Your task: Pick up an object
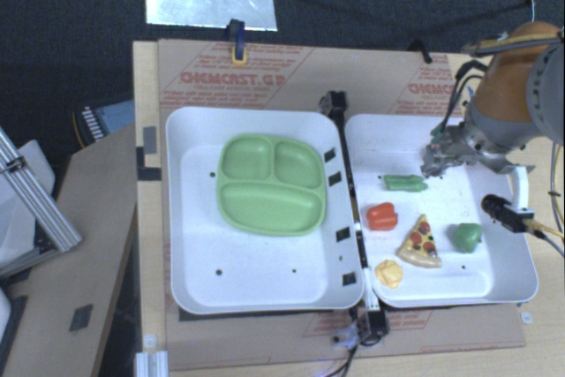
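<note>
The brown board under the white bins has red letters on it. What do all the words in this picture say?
"CHEMCAST GP": red print on the brown board, above the left bin.
Red print at the board's upper right, near the gripper: partly hidden, too blurred to read.
Red print along the board's front edge, below the bins: too small to read.

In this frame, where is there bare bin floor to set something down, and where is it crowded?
Free: left bin floor below and left of the green tray; right bin strip below the pizza slice. Crowded: mid right bin, among green bean, red pepper, green pepper, yellow piece.
</note>
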